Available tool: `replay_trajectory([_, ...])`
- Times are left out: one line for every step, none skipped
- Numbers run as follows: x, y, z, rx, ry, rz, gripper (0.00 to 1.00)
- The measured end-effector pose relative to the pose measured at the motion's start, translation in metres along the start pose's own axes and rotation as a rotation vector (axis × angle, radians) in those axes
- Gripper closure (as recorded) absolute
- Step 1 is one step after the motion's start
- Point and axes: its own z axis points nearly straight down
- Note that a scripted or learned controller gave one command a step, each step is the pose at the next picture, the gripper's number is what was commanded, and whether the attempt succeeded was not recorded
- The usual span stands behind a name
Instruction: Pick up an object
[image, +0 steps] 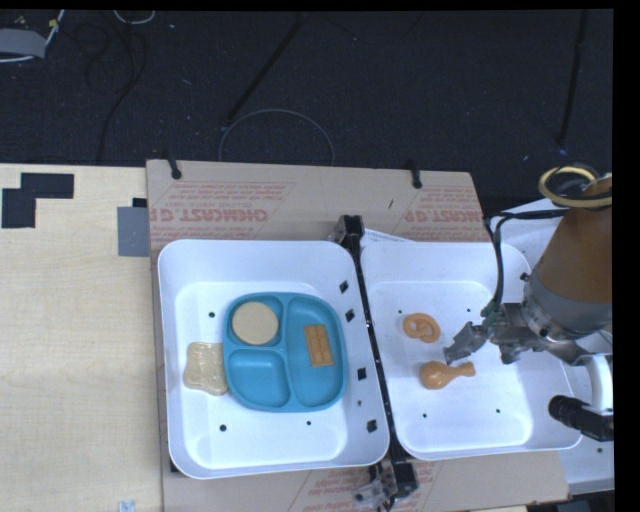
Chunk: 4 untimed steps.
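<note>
Claw (468, 345) of mine hangs low in the right bin (470, 445), reaching in from the right, its tip just up and to the right of the drumstick (445, 374). Whether it is apart or together I cannot tell; from this slant it reads as one dark grey lump.

That drumstick, a tan toy with a round head to the left and a thin shank pointing right, lies on the bin floor and looks like my nearest target. A pretzel (421, 326) sits just above it, apart from it and left of my tip.

To do this well, I judge I should shift a little left and down the picture so I stand square over the drumstick, not over its shank end. Closing across the narrow shank beside the head seems safest; the round head may squirt out. I should drop straight, keep clear of the pretzel, and stop short of the floor.

Over in the left bin (190, 440) sit a blue tray (268, 385) and a pale toast (206, 368), well apart from me.
</note>
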Motion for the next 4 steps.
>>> replay_trajectory([0.0, 0.003, -0.007, -0.012, -0.001, -0.003, 0.0])
replay_trajectory([0.001, 0.003, 0.036, -0.008, 0.0, -0.003, 0.0])
replay_trajectory([0.005, 0.004, 0.1, -0.007, 0.0, -0.003, 0.0])
replay_trajectory([0.006, 0.004, 0.11, -0.012, -0.001, -0.001, 0.0])
